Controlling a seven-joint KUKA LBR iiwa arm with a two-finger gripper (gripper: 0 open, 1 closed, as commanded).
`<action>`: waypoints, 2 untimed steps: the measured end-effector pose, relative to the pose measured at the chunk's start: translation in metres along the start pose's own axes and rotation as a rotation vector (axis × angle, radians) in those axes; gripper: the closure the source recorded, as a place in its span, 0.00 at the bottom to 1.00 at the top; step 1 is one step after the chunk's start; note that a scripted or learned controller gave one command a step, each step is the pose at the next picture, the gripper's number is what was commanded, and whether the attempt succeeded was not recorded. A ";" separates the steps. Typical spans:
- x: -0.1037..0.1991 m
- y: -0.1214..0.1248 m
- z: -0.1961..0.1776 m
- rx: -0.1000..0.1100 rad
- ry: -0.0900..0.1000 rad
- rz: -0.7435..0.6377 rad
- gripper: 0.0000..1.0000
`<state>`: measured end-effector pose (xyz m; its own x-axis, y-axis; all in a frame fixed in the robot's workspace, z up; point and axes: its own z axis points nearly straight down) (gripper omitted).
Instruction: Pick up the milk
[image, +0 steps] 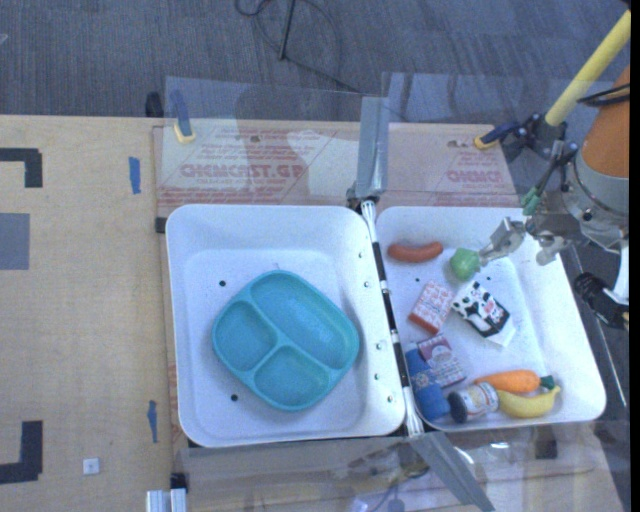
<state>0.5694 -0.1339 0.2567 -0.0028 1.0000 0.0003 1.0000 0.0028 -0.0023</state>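
Two bins: left bin with a teal plate, right bin with the milk near its middle, just right of a red box. Above the far right corner, gripper with fingers spread, pinching nothing, just right of a green ball, apart from the milk. Along the near edge, a carrot touching a banana.

Mirrored reddish lettering, not legible, on the clear panel behind the bins.
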 end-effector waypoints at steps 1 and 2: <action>-0.012 -0.023 0.124 -0.002 0.000 -0.008 0.00; -0.019 -0.017 0.169 -0.010 0.000 -0.079 0.00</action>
<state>0.5522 -0.1527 0.0878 -0.0816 0.9967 -0.0003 0.9966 0.0816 0.0074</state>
